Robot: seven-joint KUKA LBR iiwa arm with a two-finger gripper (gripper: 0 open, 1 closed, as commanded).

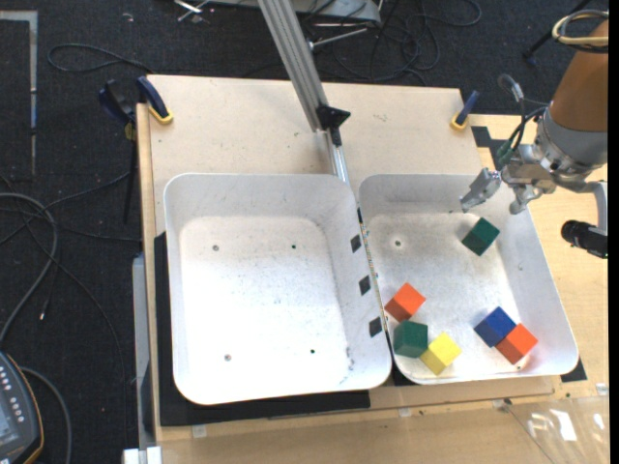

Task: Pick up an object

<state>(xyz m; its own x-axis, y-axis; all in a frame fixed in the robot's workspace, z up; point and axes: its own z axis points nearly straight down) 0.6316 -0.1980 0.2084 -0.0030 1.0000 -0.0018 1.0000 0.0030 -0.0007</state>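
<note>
Look first at the gap between your claw [501, 193] and the dark green cube [480, 236]. The claw hangs over the far right part of the right bin [455, 189], its two fingers spread apart with nothing between them. The dark green cube lies just on the near side of the claw and a little to the left, apart from the fingers, resting tilted on the bin floor with one corner turned toward you. It has no long axis to speak of, so what matters is squaring the fingers to two flat faces, and judging by the tilt that may take a small wrist turn.

You have only one arm, so there is no choice of reach.

The floor under that cube is smooth, speckled white, and open on all sides; the right wall is the nearest obstacle. The other blocks sit well apart, near the front: an orange cube [406, 301], a second green cube [410, 338] touching a yellow cube [441, 352], and a blue cube [495, 325] against another orange block [518, 343]. The left bin [184, 211] plays no part.
</note>
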